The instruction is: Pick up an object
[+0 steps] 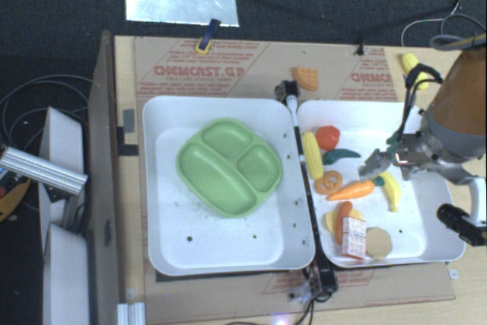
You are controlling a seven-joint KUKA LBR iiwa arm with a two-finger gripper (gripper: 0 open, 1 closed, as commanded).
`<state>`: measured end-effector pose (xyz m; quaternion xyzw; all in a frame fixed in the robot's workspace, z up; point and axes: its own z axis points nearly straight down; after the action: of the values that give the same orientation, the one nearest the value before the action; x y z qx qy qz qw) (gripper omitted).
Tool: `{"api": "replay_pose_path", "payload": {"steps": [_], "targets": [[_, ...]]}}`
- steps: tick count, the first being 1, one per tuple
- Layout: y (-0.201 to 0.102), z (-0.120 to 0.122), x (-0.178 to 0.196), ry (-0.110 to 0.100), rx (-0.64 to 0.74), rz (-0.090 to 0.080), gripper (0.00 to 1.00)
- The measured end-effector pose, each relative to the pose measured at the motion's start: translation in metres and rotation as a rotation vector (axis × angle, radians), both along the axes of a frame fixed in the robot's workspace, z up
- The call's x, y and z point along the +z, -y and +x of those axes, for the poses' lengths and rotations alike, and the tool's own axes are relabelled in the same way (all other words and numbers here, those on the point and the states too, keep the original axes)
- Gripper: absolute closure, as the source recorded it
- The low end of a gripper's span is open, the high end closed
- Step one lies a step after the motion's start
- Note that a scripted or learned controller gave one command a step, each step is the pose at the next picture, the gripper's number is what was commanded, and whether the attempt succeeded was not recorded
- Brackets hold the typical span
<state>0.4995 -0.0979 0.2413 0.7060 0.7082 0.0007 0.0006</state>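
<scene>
Desk [228,61]: a board with red lettering is lying under both bins, and everything below is being placed relative to the right bin.
Left bin [163,240]: it is sitting just beside the right bin, their long walls touching along the black divider.
Right bin [437,240]: it is holding all the toy food, with the arm reaching over its right wall.
Arm [464,99]: grey with an orange band, it is leaning in over the right bin's right half.
Green plate [228,166]: a three-section tray is resting in the middle of the left bin, well apart from the right bin's contents.
End effector [378,162]: it is hanging over the middle of the right bin, pointing left; whether it is released or clenched I cannot tell, and nothing is showing between its tips.
Carrot [351,189]: it is lying tilted in the right bin's middle, just below and left of the end effector, close to its tip.
Corn cob [312,154]: it is lying along the right bin's left wall.
Banana [391,190]: it is lying just below the end effector, right of the carrot.
Carton [353,237]: a red and white box is lying near the right bin's lower wall.
Tomato [328,137]: it is sitting in the right bin's upper left part.
Pretzel [329,182]: it is lying between corn cob and carrot.
</scene>
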Motion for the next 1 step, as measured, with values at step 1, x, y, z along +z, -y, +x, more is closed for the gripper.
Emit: {"api": "replay_pose_path", "payload": {"steps": [1], "targets": [[0.0143,0.0354,-0.1212,-0.008,-0.002,0.001,0.0]]}}
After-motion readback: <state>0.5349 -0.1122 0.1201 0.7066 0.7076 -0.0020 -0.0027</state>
